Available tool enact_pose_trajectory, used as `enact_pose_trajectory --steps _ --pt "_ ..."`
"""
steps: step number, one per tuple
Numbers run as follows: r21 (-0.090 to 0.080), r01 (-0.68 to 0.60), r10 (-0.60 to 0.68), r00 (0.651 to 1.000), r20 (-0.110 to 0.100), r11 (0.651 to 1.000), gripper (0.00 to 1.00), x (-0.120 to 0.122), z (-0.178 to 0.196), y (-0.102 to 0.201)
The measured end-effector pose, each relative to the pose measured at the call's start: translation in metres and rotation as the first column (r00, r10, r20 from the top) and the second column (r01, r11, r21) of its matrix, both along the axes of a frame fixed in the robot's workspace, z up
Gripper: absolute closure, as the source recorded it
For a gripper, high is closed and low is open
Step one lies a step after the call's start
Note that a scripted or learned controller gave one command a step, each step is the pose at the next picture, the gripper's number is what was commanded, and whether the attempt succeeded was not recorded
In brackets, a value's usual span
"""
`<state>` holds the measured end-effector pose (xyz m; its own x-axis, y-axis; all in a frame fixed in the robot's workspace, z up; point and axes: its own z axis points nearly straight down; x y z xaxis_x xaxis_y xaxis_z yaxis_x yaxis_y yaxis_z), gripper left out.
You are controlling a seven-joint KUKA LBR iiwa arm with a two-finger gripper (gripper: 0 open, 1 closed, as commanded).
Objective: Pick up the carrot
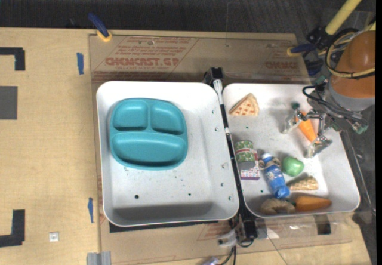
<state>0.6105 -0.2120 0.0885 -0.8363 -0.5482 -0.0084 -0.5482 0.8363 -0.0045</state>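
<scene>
Two shallow white bins (pixel 222 138) were counted, and one smooth teal three-compartment plate (pixel 148 132) was seen in the left one. One tapered orange carrot (pixel 307 128) was gripped between the metal fingers of the gripper (pixel 305 133) in the right bin's upper right part, beyond one round green fruit (pixel 292 166).
</scene>
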Motion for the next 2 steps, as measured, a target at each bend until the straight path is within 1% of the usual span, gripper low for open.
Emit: enact_pose_trajectory --steps 1,2 --pt "0.002 0.003 -0.003 1.000 0.017 1.000 1.00 0.0049 0.0150 0.0014" --pt "0.003 0.003 -0.003 1.000 0.015 1.000 0.00 0.0045 0.0140 0.0015"
